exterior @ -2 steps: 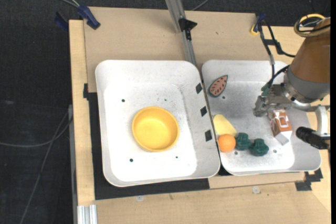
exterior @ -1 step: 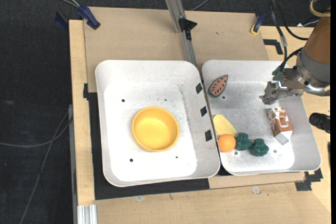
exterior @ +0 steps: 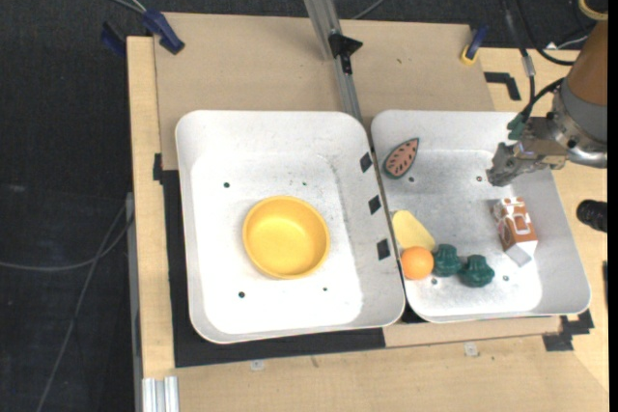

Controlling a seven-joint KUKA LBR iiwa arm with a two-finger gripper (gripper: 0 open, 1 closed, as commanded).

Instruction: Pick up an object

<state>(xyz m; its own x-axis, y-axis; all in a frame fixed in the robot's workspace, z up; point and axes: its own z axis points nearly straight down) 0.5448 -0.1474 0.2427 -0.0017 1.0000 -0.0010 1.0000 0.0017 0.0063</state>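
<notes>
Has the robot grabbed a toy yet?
Not yet. The gripper hangs over the right bin, with no toy seen between its fingers. The orange-and-white block, orange ball and green toy lie in that bin. Grabbing and lifting are left.

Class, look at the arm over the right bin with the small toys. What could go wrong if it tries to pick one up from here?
1. The orange ball, yellow piece and green toy lie close together, so the tool may nudge a neighbour instead of gripping.
2. The ball could roll away.
3. The orange-and-white block lies near the bin's right wall, leaving little room.
</notes>
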